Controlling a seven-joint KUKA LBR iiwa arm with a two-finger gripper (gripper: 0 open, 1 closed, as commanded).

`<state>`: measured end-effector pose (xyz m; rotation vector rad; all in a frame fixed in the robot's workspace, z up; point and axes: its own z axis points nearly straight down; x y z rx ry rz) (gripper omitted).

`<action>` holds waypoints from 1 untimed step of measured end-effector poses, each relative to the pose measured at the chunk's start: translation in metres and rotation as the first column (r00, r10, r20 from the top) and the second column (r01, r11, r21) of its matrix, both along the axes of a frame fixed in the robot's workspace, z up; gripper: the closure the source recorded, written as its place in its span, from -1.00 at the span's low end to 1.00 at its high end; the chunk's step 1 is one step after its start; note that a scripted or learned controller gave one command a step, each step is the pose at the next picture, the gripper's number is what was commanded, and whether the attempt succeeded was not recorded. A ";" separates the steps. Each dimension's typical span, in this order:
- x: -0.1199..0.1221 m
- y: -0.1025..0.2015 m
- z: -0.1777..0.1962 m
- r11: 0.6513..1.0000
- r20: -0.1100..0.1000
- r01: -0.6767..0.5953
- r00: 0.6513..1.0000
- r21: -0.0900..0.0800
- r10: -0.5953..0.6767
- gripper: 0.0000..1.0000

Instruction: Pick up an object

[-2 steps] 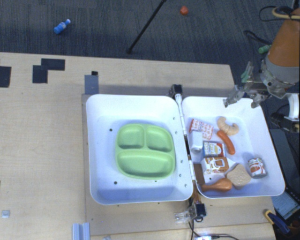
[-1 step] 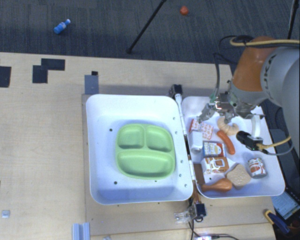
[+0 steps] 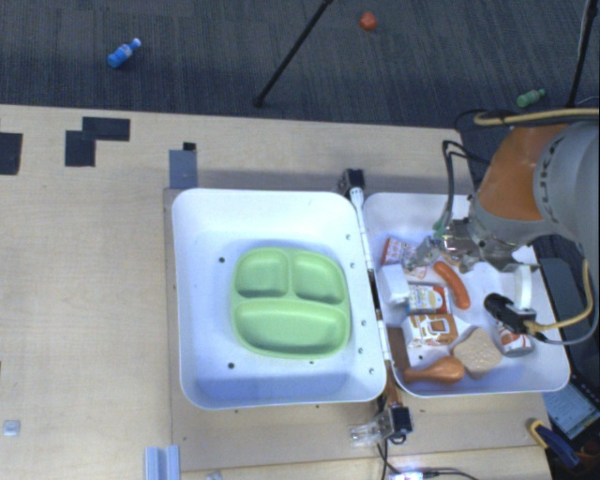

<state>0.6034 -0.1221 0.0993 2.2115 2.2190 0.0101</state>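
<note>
Grey gripper [image 3: 436, 246] low over right bin's [image 3: 553, 380] clutter.

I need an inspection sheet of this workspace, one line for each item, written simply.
Surface: wooden bench bearing two white bins side by side.
Job's things: right bin holds a sausage, bread slice, small packets.
Clutter: left bin holds a green divided tray.
Gripper: gripper low over the right bin's far side; nothing seen between its fingers.
Cables: black cable beside the arm; yellow cable above it.
Surroundings: blue bottle and orange object on the carpet.
</note>
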 end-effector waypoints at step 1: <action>0.002 0.001 0.012 1.000 0.003 -0.004 1.000 0.002 0.004 1.00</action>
